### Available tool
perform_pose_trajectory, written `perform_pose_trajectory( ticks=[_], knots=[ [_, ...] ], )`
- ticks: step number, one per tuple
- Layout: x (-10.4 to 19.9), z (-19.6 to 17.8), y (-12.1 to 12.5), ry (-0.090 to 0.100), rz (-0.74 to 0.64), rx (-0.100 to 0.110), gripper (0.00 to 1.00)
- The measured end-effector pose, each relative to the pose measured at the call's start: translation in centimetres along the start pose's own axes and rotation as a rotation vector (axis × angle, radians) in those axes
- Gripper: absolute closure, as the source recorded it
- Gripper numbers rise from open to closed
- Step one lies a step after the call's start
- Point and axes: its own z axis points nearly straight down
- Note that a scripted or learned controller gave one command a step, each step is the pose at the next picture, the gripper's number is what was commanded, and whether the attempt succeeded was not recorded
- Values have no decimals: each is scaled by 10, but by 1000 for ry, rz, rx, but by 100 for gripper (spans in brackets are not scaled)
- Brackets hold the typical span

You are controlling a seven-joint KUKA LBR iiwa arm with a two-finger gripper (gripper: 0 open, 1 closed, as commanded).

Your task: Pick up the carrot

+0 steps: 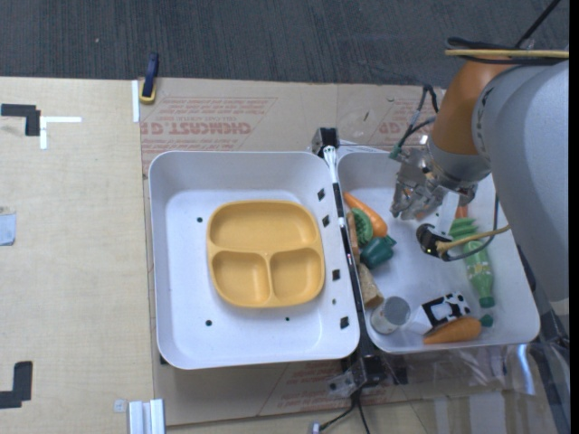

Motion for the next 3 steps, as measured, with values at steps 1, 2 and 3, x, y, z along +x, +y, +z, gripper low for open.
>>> perform_pose_trajectory(
  ticks=[1, 2, 3],
  knots=[
    [0, 0, 0, 0, 0, 0, 0],
    [-1, -9, 0, -3, -4, 2, 100],
    [-1, -9, 0, -3, -4, 2, 0]
  ],
)
